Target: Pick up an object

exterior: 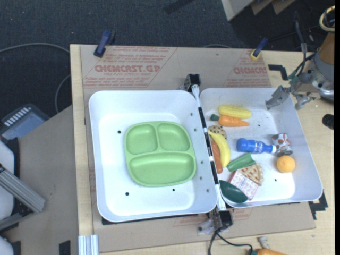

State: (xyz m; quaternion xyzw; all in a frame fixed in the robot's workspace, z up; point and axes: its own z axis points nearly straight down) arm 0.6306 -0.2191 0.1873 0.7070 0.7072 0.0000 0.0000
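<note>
Hanging open at the right bin's far corner, claw (287,96) sits well apart from orange (286,164).

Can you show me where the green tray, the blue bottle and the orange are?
Green tray (159,154), camera view, on the ridge between its compartments.
Blue bottle (254,146), camera view, on the middle of its body.
Orange (286,164), camera view, on the middle of the fruit.

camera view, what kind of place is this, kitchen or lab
Most likely a robot lab, not a kitchen: two white bins clamped to a bench, toy food such as a banana and carrot, and a gripper at the right bin's edge.
</note>
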